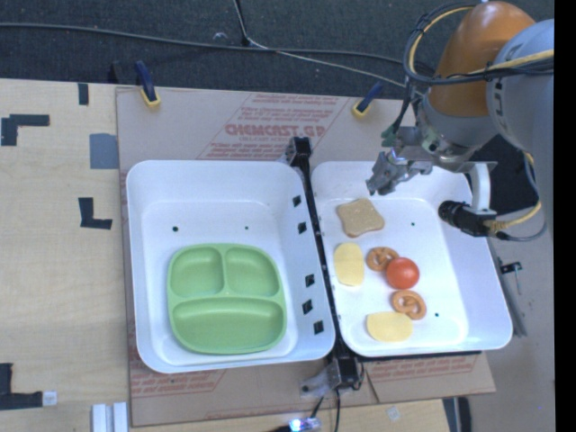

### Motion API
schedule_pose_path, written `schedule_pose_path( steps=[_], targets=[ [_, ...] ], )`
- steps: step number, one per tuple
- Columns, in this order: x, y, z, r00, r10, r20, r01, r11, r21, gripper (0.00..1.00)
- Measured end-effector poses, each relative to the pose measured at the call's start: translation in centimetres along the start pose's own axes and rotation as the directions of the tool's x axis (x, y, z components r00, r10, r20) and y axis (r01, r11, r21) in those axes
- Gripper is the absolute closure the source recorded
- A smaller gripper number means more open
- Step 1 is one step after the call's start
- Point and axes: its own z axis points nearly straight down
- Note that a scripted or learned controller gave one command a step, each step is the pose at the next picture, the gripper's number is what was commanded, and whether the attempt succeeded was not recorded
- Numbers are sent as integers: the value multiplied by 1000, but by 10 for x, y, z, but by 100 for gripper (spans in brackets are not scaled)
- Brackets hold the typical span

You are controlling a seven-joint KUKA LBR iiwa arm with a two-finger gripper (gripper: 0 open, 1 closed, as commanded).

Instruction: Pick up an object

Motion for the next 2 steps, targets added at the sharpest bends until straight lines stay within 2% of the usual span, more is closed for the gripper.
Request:
schedule_pose_path(
  steps=[1,2],
  targets=[
    [57,-2,10,1000,-1,0,1,1000,2,100],
    [115,11,6,1000,-2,-1,2,1000,1,100]
  ],
)
